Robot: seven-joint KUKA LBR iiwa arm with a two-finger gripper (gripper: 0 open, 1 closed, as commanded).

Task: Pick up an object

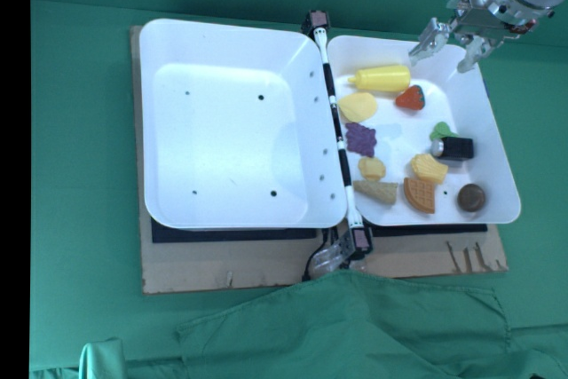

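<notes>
Toys (pixel 404 142) all sit in the right bin (pixel 493 146); gripper (pixel 451 48) hangs over its far edge, fingers spread, nothing between them.

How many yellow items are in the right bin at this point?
4: a yellow bottle at the far end, a yellow piece just below it, a small one mid-left, and another mid-right. None looks hidden.

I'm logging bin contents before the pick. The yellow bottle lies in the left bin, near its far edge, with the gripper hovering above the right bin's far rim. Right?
Not quite: the yellow bottle lies in the right bin, near its far edge, not the left bin. The camera view shows it. The gripper does hover above the right bin's far rim.
</notes>
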